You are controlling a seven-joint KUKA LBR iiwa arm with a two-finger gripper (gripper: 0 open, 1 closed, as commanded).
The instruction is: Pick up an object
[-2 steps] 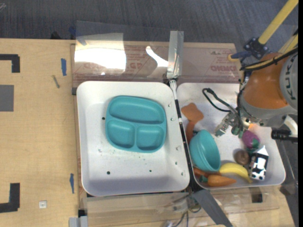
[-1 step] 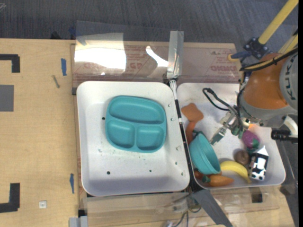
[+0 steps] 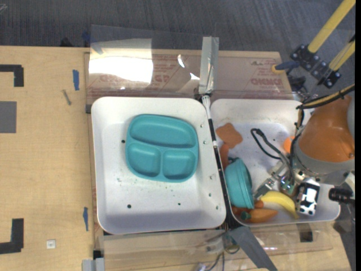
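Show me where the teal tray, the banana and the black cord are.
teal tray (image 3: 162, 147), camera view, on the ridge where its three compartments meet.
banana (image 3: 280, 200), camera view, middle of the yellow curve.
black cord (image 3: 265, 142), camera view, along its bend.

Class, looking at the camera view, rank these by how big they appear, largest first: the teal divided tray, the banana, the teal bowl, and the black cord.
1. Teal divided tray, clearly largest.
2. Teal bowl, standing on edge, so its full size is unsure.
3. Banana and black cord: similar extent, too close to rank.
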